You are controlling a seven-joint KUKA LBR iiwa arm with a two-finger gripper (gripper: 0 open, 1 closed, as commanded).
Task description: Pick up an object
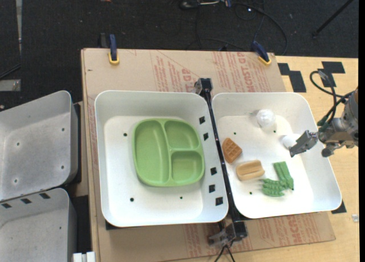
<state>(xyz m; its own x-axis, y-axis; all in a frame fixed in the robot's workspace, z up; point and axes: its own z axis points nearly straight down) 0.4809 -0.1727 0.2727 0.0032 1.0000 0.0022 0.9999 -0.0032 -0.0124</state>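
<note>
The jaws hang over the right bin's right edge; whether they stand wide or narrow I cannot tell. Touching their left tip lies a small white piece. Farther left and up rests a white ball. Below-left lie a green toy, a tan bread roll and a waffle. Well left, a green divided plate sits in the left bin.
</note>
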